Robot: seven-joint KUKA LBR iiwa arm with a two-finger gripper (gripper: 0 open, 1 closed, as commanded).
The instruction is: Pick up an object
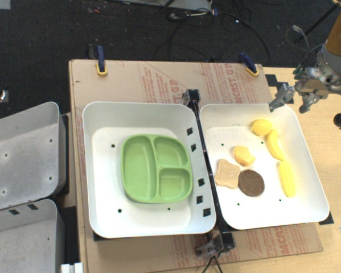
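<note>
- Nearest the camera, the right bin (307, 212) holds the food pieces: a brown round cookie (251, 182) touching a tan slice of bread (228, 174) at its nine o'clock.
- Small yellow chunk (243, 154) lies just at twelve o'clock of the cookie.
- Three yellow pieces run along the bin's three o'clock side: a lemon (262, 127), a banana (275, 145), a longer yellow piece (287, 178).
- Left bin (96, 152) carries a green divided tray (157, 168).
- Gripper (292, 101) hangs over the surface (159, 81) at the right bin's one o'clock corner, fingers spread apart, nothing between them.
</note>
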